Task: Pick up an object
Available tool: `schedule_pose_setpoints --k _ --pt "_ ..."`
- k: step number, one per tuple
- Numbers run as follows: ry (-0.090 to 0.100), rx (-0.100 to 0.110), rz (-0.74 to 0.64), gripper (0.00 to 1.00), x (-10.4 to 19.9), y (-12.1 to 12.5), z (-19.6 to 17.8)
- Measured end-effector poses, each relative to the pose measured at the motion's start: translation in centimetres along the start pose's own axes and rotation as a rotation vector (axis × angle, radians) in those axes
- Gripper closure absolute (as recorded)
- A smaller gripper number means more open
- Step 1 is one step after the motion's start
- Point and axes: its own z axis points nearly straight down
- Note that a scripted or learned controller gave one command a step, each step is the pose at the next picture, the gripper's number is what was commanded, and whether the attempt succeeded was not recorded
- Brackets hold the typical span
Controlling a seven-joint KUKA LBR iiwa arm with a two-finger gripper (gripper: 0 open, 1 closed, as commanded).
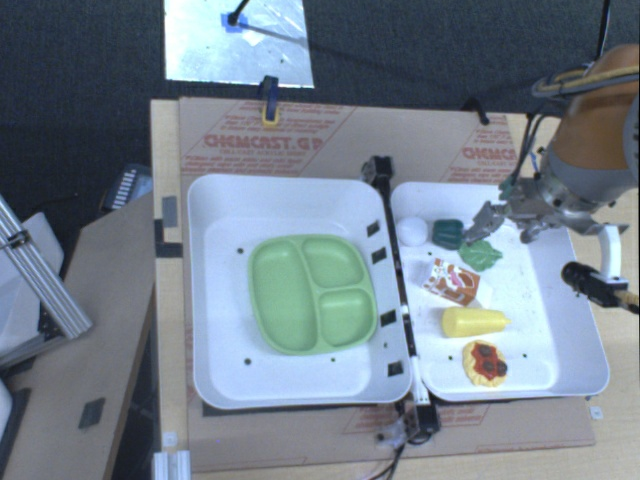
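Note:
The right bin (570, 368) holds several small things. A white round piece (411, 232) and a dark green block (447, 233) lie near its back left corner. A green leafy piece (481, 256) sits beside them. A red and white packet (452, 282) lies in the middle, with a yellow piece (474, 321) in front of it and a red and yellow pizza-like piece (486, 363) nearest the front. My gripper (503, 226) hangs over the back of this bin, just above and right of the green leafy piece. Nothing shows between its tips.
The left bin (215, 368) holds a green divided plate (310, 293). A black divider with clips (392, 268) runs between the bins. The grey and orange arm (598, 138) comes in from the right, with a black fitting (592, 283) over the right bin's edge.

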Motion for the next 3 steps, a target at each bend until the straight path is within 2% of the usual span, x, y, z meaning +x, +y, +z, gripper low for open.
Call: schedule_pose_setpoints --k 1,2,3 --pt "-0.002 -0.012 -0.002 0.00 0.0 0.3 -0.7" --pt "0.000 -0.007 -0.001 0.00 0.9 0.0 5.2" --pt "-0.001 -0.013 0.001 0.00 0.9 0.4 9.3"
